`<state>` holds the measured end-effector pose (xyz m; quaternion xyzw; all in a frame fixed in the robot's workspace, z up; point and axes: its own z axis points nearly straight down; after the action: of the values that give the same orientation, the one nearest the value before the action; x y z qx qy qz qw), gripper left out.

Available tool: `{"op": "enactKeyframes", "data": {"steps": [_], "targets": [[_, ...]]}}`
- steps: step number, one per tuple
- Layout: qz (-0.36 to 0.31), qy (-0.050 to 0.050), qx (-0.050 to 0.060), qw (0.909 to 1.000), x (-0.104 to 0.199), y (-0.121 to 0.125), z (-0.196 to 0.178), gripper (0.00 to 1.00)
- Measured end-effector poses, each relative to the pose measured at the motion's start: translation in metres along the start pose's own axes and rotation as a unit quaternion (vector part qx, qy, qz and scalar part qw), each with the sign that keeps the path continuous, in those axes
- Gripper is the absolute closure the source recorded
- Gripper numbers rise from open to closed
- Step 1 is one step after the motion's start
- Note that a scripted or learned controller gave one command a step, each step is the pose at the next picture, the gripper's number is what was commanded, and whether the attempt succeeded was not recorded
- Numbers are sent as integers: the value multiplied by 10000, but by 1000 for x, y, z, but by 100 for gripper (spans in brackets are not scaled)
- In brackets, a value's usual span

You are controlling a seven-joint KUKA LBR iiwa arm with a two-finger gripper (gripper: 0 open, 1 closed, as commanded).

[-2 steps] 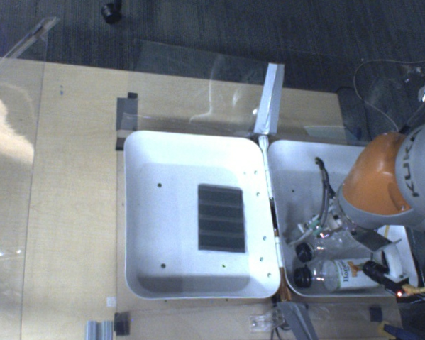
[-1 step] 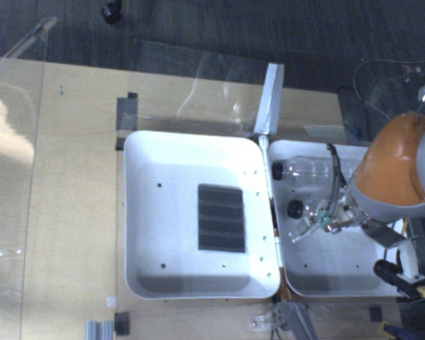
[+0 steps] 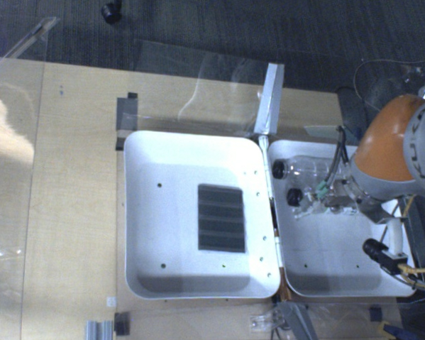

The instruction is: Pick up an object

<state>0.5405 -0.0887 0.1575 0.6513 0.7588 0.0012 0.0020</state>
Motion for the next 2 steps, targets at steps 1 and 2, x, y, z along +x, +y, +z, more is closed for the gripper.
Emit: {"op": "enactKeyframes", "data": {"steps": [1,2], "targets": [[64,-42,-156,9998,-19,55,19,0],[1269,1,-13,9919,17,130,-29,0]]}}
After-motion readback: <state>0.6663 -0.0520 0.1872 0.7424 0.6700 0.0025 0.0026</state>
